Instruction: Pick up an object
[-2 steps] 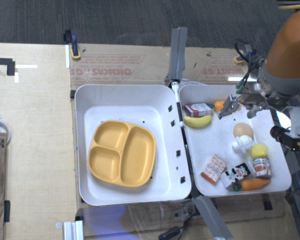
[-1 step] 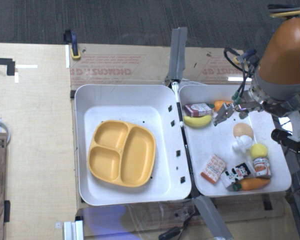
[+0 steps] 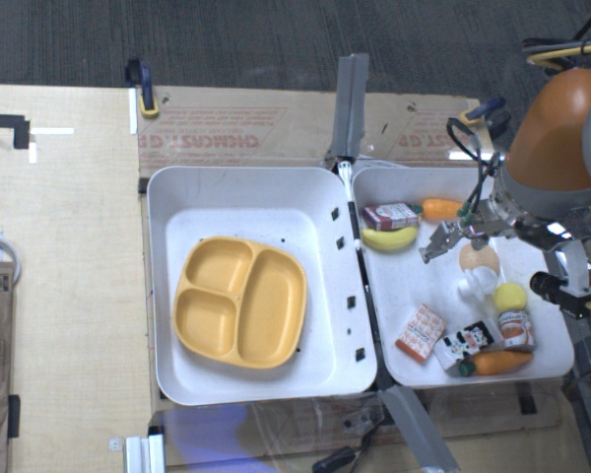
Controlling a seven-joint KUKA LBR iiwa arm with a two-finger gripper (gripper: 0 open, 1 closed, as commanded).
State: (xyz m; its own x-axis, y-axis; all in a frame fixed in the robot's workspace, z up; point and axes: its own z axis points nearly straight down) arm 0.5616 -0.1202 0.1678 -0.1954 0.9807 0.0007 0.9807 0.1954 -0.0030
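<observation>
Two spread fingers of the gripper (image 3: 451, 236) hang empty above the right bin (image 3: 406, 368), near the banana (image 3: 388, 237).

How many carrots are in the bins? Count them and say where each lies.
2. One carrot lies at the far edge of the right bin, beside the banana. The other carrot lies at the near edge. The arm covers part of that bin, so more may be hidden.

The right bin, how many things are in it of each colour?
Right bin, as far as I can tell:
Orange: 2, carrot, carrot
Yellow: 2, banana, ball
Red or pink: 3, box, packet, can
Pale: 2, egg, clear thing
Black-and-white: 1, toy
Total: 10
</observation>
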